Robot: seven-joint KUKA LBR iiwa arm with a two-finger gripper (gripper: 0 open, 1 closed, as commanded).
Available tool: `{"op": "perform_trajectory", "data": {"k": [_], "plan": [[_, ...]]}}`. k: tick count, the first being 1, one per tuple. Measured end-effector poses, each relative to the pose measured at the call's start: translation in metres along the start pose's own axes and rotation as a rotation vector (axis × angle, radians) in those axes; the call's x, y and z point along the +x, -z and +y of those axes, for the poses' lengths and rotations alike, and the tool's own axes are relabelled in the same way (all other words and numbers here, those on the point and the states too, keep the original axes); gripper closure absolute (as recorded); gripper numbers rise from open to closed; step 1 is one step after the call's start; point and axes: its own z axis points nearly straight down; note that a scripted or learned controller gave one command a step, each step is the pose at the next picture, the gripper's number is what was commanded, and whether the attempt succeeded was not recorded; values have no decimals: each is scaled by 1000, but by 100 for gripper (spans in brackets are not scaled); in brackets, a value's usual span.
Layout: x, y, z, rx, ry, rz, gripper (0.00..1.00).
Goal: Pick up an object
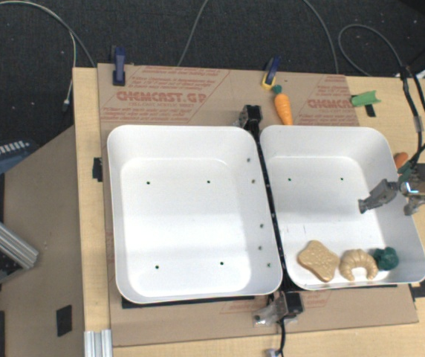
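— Right, how is the right bin being occupied?

— Its near edge is being crowded by three things: a tan biscuit-shaped piece, a croissant-shaped piece just beside it, and a dark green object pressed toward the near right corner. The rest of that bin's floor is being left bare, up to its far wall.

— And the gripper?

— It is being held over the right bin's right rim, well apart from the three pieces. Whether its fingers are parted or closed cannot be told; nothing is being seen between them.

— What is being seen outside the right bin?

— An orange carrot-shaped toy is lying on the brown board just beyond the right bin's far left corner, clear of the rim. A green clamp is being seen beyond the far right corner. The left bin is touching the right bin along their shared edge.
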Motion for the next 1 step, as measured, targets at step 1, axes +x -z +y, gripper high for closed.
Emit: {"op": "perform_trajectory", "data": {"k": [1], "plan": [[0, 4, 2, -8, 2, -2, 0]]}}
